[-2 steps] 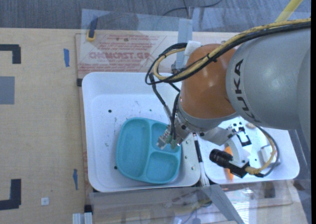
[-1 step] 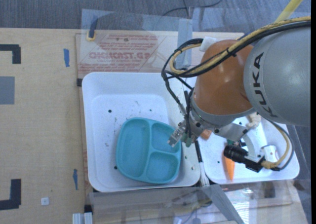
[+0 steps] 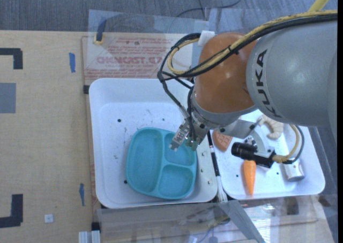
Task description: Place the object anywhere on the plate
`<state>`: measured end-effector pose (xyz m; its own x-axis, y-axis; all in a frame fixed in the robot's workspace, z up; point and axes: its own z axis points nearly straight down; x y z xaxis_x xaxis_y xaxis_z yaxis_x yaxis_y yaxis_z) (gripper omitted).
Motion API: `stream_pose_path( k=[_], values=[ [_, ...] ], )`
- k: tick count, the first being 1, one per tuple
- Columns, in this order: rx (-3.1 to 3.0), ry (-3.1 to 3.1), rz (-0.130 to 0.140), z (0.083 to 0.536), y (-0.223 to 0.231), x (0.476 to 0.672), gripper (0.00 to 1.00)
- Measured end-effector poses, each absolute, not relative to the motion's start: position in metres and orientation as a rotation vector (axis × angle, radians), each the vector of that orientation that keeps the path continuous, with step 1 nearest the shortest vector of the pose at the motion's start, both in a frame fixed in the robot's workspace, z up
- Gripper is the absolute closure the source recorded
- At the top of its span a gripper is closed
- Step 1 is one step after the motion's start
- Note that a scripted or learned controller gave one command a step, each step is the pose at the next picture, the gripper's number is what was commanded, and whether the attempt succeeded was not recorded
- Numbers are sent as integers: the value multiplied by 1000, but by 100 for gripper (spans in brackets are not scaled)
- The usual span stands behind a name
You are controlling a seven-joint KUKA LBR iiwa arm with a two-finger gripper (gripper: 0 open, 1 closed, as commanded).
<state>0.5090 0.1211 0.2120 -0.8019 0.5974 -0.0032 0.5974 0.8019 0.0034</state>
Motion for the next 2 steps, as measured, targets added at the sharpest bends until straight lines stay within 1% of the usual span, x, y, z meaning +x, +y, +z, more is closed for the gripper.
stream_pose_path(
  k=[1,2],
  values=[
    [390,3115,2,204,48,480,100],
    [154,3132,4,213,112,480,100]
  ],
)
